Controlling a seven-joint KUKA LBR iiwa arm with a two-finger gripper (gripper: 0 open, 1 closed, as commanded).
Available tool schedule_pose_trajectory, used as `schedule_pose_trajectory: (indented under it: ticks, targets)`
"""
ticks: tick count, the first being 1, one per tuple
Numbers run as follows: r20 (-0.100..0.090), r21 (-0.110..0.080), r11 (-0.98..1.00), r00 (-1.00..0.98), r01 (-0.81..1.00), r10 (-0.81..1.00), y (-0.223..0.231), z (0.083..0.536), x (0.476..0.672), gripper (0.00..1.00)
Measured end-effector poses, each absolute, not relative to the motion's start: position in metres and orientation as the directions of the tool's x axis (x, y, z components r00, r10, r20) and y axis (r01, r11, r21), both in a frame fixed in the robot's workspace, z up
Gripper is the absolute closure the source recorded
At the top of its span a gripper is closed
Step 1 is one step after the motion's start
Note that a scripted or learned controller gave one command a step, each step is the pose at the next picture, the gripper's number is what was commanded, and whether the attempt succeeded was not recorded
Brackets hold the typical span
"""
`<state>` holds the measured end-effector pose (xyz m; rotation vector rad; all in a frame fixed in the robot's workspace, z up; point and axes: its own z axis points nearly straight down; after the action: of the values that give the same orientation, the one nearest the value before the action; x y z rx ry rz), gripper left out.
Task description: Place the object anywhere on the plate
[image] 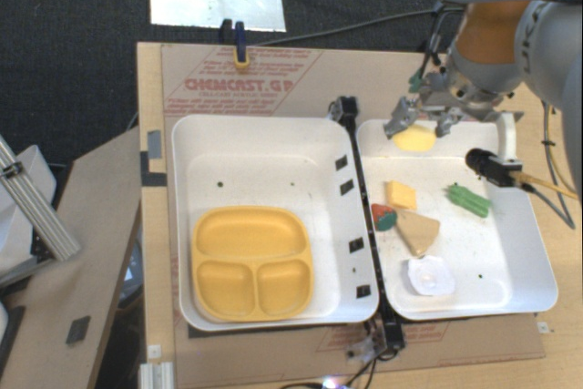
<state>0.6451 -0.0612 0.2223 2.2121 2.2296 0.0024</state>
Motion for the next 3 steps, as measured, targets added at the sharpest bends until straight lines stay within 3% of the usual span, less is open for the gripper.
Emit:
schedule_pose_trajectory:
  ticks: [3]
  targets:
    - [0.001, 0.002, 0.009, -0.009, 1.000, 1.000, 0.094, 0.211, 0.627, 1.00]
